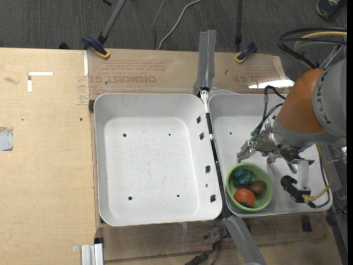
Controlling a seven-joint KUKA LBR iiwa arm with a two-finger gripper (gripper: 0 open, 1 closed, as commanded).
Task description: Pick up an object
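Approach step: gripper (249, 150) hovers above green plastic bowl (263, 202) at right white bin's (231, 115) near edge; jaws' state indiscernible. Next: descend accurately.

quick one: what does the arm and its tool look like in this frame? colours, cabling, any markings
The arm is grey with a rounded orange band above the wrist. Below it sits a metallic silver-grey tool with black fittings. Black cables loop beside the wrist, and a yellow-and-black cable arcs over the arm. Faint lettering on the grey shell is too blurred to read.
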